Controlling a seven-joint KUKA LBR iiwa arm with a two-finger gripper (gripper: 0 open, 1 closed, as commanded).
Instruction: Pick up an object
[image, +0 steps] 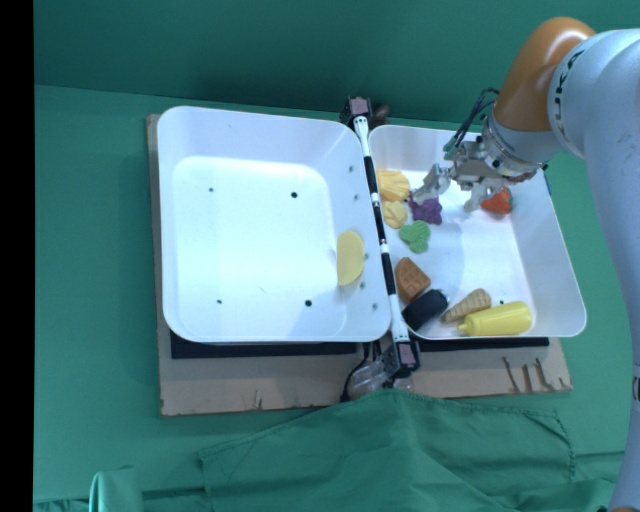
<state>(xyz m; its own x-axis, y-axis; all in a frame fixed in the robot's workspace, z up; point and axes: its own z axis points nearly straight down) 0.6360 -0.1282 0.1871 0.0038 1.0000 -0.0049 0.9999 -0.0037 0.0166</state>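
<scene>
Green cloth (400, 455), cardboard sheet (250, 385), perhaps taped

Gripper (452, 188) above toy-strewn right bin (560, 262)

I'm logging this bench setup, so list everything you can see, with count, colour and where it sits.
White bins: 2, white, side by side on the bench; left bin, right bin.
Yellow disc: 1, yellow, right wall of left bin.
Yellow toy pieces: 2, yellow, right bin's upper left.
Purple toy: 1, purple, right bin, by the gripper.
Green toy: 1, green, below the purple one.
Red toy: 1, red-orange, upper right of right bin.
Waffle piece: 1, brown-orange, right bin's left side.
Black object: 1, black, lower left corner.
Ice cream cone: 1, tan, lower edge.
Mustard bottle: 1, yellow, lying along lower edge.
Green cloth: 1, foreground.
Gripper: 1, grey, over right bin's upper part.
</scene>
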